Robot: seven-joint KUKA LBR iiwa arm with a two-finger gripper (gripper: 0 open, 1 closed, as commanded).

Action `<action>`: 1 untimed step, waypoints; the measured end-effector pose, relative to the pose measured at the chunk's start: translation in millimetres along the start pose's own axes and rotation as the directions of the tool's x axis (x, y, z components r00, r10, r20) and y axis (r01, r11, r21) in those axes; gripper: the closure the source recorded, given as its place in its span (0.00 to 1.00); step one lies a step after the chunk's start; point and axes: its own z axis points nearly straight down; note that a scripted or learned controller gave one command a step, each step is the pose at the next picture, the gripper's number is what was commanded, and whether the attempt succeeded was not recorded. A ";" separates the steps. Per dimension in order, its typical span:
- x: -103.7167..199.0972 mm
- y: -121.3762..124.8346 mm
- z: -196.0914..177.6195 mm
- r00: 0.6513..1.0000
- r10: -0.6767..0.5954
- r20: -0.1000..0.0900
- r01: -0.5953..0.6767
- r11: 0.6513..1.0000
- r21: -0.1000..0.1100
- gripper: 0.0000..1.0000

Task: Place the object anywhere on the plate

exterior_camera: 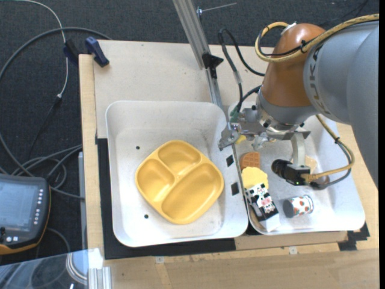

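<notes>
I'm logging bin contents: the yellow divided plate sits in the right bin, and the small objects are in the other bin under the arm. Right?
Not quite. In the camera view the yellow divided plate sits in the left bin, not the right. The small objects are in the other bin, under the arm.

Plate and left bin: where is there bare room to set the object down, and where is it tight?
The yellow plate has all three compartments bare. Bare floor of the left bin rings it, widest along the far wall. The right bin is crowded: waffle, yellow block, cow-print toy, can and gripper.
</notes>
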 end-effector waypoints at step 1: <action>92.6 6.1 35.0 1.000 0.001 0.001 -0.001 1.000 0.007 0.00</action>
